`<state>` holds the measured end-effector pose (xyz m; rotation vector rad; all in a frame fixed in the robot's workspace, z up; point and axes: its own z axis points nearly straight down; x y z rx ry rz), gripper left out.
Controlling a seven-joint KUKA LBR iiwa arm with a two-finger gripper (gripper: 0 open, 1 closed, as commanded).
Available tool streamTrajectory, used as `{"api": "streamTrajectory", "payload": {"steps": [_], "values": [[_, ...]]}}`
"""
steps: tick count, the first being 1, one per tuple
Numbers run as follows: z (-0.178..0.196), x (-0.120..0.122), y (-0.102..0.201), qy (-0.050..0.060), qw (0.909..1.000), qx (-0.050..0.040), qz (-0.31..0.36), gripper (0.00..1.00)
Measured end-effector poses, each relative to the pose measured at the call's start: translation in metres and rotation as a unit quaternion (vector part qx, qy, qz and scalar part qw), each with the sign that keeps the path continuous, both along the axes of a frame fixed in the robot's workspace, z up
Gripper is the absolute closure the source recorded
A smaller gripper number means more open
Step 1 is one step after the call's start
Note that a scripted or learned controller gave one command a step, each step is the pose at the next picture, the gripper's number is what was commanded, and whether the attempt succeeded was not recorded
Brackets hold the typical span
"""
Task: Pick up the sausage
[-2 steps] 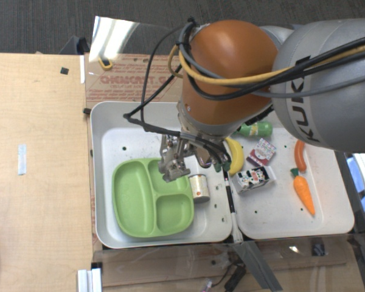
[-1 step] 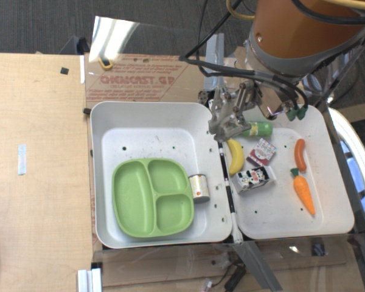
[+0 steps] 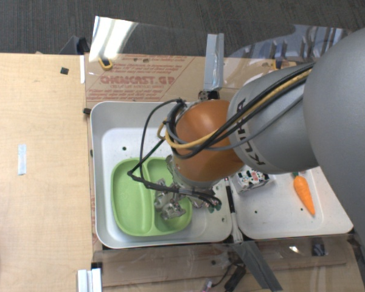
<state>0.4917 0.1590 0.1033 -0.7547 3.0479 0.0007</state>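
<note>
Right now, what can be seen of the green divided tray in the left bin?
The light green plastic tray with rounded corners lies flat on the floor of the left shallow white bin, toward its near side. A raised ridge splits it into two compartments side by side. The left compartment's floor shows bare green. The grey arm's wrist and gripper hang over the right compartment, hiding much of it, and a black cable crosses the tray's upper edge.

Pale wooden bench (image 3: 36,163), dark carpet (image 3: 170,5)
</note>
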Motion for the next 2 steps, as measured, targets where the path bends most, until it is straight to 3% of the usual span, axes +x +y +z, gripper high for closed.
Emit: {"api": "streamTrajectory", "payload": {"steps": [1, 2], "values": [[-0.005, 0.017, 0.044, 0.002, 0.9948, -0.0181, 0.100, 1.00], [0.154, 0.059, 0.045, -0.001, 0.9996, 0.0004, -0.027, 1.00]]}}
